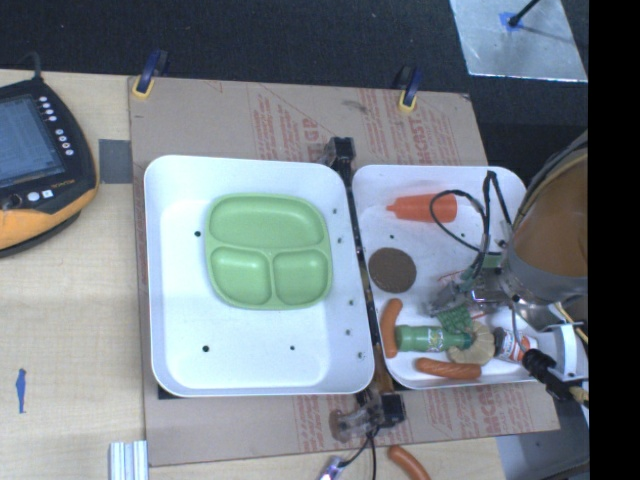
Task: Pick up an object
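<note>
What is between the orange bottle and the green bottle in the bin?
In the camera view, a brown round disc lies on the white bin floor between the orange bottle above and the green bottle below, a little left of both.

Wooden bench (60,318), cardboard sheet (300,118) (clamped), dark floor (250,18)
</note>
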Controlling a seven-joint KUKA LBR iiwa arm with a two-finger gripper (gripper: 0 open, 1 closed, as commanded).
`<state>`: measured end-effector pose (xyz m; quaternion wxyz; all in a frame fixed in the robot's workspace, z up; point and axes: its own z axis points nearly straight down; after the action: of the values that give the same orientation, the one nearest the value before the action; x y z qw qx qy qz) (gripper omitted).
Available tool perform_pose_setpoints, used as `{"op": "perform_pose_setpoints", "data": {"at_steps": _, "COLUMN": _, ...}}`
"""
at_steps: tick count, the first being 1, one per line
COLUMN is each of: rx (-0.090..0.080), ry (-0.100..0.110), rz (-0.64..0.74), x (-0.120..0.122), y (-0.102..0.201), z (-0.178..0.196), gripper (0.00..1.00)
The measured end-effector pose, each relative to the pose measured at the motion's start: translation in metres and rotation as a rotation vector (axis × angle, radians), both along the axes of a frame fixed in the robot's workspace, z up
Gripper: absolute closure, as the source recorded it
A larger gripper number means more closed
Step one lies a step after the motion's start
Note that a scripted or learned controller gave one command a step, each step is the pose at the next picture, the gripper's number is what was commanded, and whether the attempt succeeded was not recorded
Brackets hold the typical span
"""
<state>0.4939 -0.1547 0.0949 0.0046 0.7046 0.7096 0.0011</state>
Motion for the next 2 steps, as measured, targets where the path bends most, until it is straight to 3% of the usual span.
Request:
{"op": "perform_pose_setpoints", "data": {"at_steps": 1, "rx": -0.004, "ry": -0.001, "rz": 0.005, "x": 0.0006, "y": -0.0022, "z": 0.0107, "gripper": 1.00}}
{"op": "perform_pose_setpoints", "data": {"at_steps": 2, "rx": -0.004, "ry": -0.001, "rz": 0.005, "x": 0.0006, "y": -0.0021, "z": 0.0106, "gripper": 0.00}}
